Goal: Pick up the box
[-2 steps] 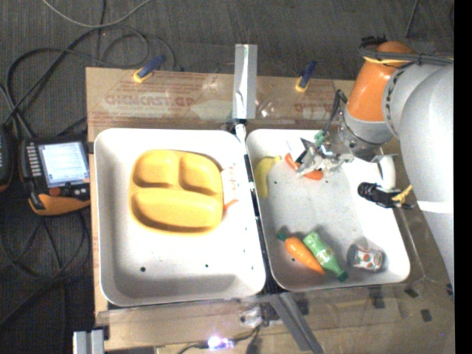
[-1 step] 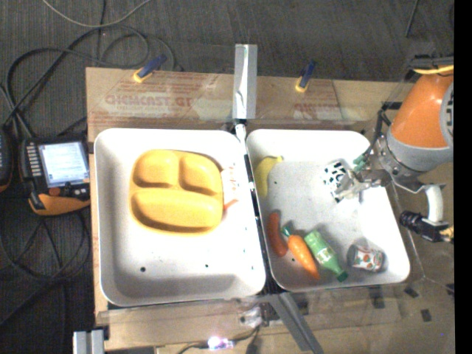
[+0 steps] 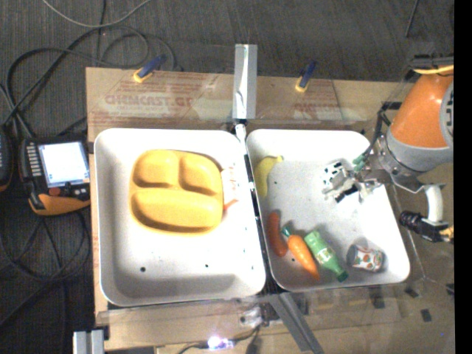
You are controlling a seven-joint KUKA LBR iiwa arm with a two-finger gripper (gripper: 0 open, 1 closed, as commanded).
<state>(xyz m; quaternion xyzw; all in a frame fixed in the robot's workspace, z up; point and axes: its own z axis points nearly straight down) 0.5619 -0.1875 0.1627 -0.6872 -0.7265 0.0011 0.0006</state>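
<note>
The box [image 3: 365, 257] is small, with a red, white and grey print, and lies near the front right corner of the right bin [image 3: 383, 153]. My gripper [image 3: 336, 182] hangs over the middle of that bin, behind and a little left of the box and well apart from it. Its two metal fingers [image 3: 331, 172] point left and stand open with nothing between them. The grey arm with its orange band [image 3: 419, 116] comes in from the right.
Along the right bin's front left lie a green bottle [image 3: 323, 254], a carrot [image 3: 302, 252] and a red sausage-like piece [image 3: 276, 234]. A banana [image 3: 264, 172] rests at its back left. The left bin [image 3: 118, 257] holds a yellow divided tray [image 3: 177, 190].
</note>
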